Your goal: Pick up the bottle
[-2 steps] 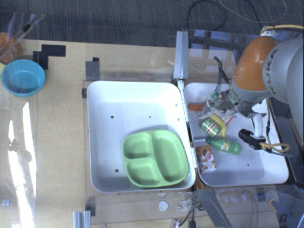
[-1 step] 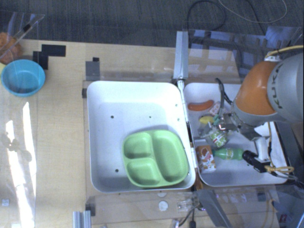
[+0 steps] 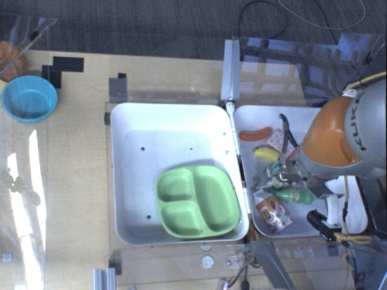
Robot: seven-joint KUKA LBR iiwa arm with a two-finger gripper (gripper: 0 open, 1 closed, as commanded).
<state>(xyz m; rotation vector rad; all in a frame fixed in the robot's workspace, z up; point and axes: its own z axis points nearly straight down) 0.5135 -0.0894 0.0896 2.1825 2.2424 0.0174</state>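
Progress, as I am reading it from here, is sitting at the approach stage: the bottle (image 3: 294, 195), green and lying on its side, is resting on the floor of the right bin (image 3: 314, 112), and I am judging it not yet lifted. The grasp and the raise are both left to do. The gripper (image 3: 282, 175) is hanging just above and beside the bottle's cap end, but whether it is open or closed around anything I cannot tell, since the wrist is hiding that part. The arm (image 3: 331, 136) is reaching in from the right, its orange band bulking over the bin and the wrist pointing down and leftward. A banana (image 3: 265, 154), a sausage (image 3: 256, 133) and a brown packet (image 3: 273, 213) are crowding the bottle. The green tray (image 3: 196, 201) is lying in the left bin (image 3: 151, 125).
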